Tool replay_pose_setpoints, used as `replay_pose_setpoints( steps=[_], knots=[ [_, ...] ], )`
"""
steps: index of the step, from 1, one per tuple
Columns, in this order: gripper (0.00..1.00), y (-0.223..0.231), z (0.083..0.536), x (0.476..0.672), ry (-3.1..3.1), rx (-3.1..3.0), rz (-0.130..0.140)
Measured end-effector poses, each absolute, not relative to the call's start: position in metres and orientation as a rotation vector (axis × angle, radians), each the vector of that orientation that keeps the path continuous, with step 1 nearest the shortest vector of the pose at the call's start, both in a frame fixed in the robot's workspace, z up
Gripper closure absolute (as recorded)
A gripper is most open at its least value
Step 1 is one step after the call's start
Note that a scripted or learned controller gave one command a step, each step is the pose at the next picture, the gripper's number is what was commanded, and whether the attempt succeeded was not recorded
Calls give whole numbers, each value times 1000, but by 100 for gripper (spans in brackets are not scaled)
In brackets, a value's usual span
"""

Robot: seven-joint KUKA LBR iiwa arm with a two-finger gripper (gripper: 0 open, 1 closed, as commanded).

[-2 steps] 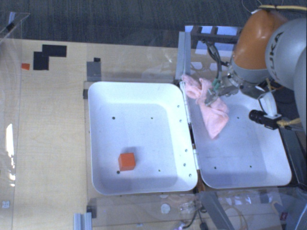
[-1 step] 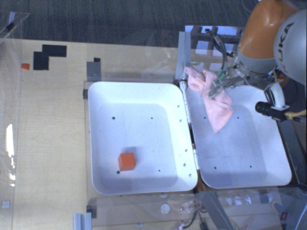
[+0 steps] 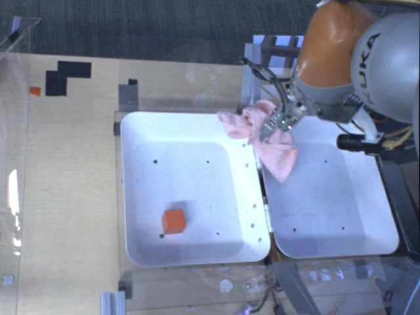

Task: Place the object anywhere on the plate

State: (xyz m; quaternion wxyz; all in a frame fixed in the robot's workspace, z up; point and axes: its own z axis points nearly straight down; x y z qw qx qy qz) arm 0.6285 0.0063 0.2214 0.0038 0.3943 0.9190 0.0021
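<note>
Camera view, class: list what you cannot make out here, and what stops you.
- Gripper: open or shut is unclear; the pink cloth and the wrist cover it.
- Cloth: held or merely draped cannot be told.
- Arm: cut off by the right edge.
- Orange block: too small for detail.

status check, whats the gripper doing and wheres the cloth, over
Gripper over the seam between the two bins, on the pink cloth. Cloth draped across left bin rim into right bin. Orange block sits apart in left bin.
</note>
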Motion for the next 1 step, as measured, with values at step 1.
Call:
replay_pose_setpoints(
  steps=[1],
  knots=[
    [100, 50, 224, 612, 3067, 636, 6]
  ],
)
